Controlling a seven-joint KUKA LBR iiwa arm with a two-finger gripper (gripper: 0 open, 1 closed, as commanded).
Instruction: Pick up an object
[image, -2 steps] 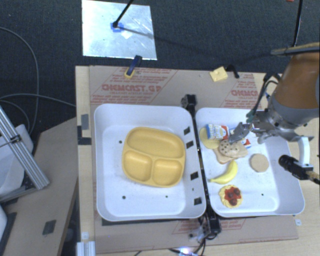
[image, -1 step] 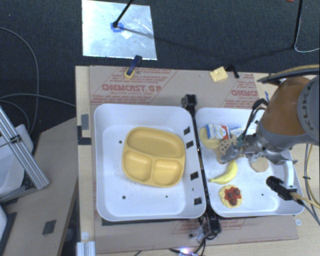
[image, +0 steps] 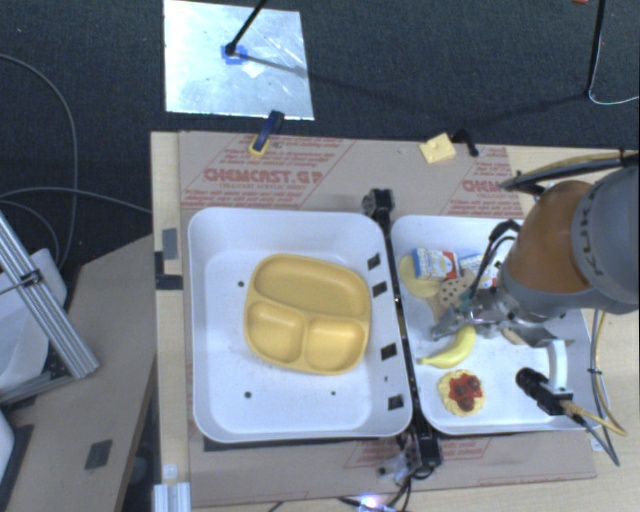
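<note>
Over the right bin (image: 500, 418) the gripper (image: 452, 318) was observed just above the banana (image: 452, 349); whether it was released or clenched could not be determined. The banana lay near the bin's left wall, beside a small red-topped piece (image: 463, 391). It was judged light, smooth and curved, best taken across its thicker middle. A yellow tray (image: 306, 312) occupied the left bin (image: 215, 300).

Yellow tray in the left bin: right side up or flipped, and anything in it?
Right side up and empty. The yellow tray lies flat in the left bin, its three hollows facing up, each showing bare yellow.
</note>
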